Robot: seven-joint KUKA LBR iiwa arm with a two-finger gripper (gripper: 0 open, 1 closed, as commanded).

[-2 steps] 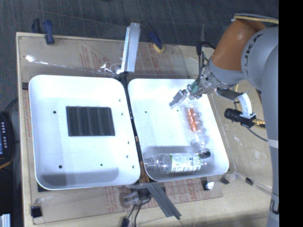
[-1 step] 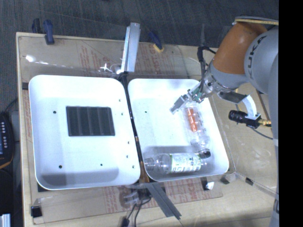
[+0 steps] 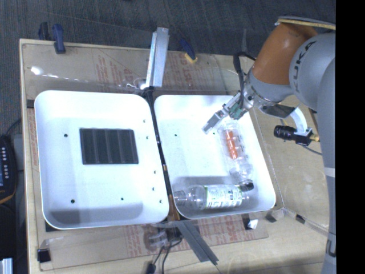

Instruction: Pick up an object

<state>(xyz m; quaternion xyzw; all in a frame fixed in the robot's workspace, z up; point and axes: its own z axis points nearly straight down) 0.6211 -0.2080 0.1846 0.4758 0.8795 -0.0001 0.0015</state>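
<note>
Light: bright and even from above me.
Glare: both white bins nearly blown out.
Shadow: soft grey band along the left bin's near wall.
Focus: slightly soft; floor dark and grainy.
Bottles: clear plastic glints.

The tool looks too small and blurred to read; the arm runs off the right edge, and the tabletop is cropped below
</note>
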